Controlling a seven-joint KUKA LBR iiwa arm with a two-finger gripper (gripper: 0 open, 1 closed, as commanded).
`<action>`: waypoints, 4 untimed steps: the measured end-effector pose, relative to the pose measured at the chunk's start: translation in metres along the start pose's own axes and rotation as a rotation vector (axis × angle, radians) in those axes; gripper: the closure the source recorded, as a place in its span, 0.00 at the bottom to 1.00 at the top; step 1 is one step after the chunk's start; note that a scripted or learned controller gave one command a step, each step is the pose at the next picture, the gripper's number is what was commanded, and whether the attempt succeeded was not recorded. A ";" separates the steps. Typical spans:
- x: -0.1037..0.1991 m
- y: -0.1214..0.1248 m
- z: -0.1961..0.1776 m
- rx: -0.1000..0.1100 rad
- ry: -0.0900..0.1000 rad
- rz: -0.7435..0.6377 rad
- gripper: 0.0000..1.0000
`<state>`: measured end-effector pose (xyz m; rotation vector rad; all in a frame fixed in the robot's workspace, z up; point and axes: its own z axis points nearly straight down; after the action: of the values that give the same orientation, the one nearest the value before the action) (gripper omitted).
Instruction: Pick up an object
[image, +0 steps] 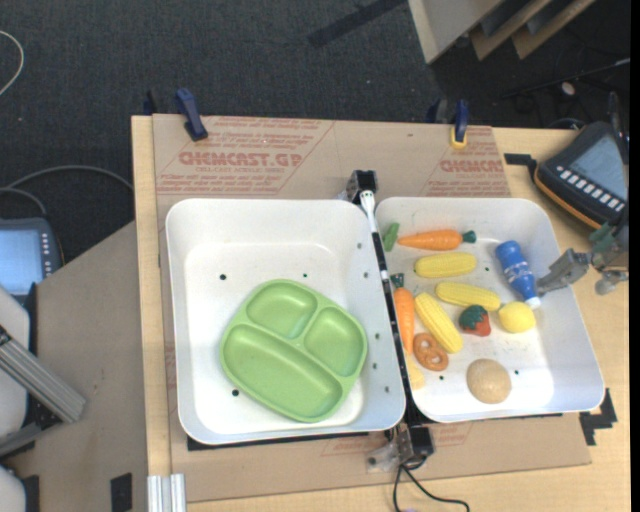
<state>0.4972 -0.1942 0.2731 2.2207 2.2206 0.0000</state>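
Observation:
The right bin (578, 352) holds several toy foods: an orange carrot (432, 240), a yellow corn cob (438, 322), a blue bottle (514, 266), a lemon (516, 318), a red strawberry (474, 319), a tan potato (489, 381) and a pretzel (431, 351). My gripper (583, 277) hangs at the bin's right rim, just right of the blue bottle. It is open, with nothing between its fingers. Its left fingertip (552, 277) reaches almost to the bottle's lower end.
A green divided plate (293, 347) lies in the left bin (182, 300). A second carrot (404, 312) lies along the wall between the bins. A black and orange handheld pendant (590, 180) rests at the back right. Blue clamps (190, 113) grip the board's far edge.

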 end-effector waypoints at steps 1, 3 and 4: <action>-0.031 -0.003 0.134 0.011 0.004 0.003 0.00; -0.029 0.047 0.178 -0.002 0.000 -0.001 1.00; 0.022 0.007 0.189 0.005 0.004 -0.002 1.00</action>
<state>0.5042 -0.1718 0.0844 2.2232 2.2268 -0.0005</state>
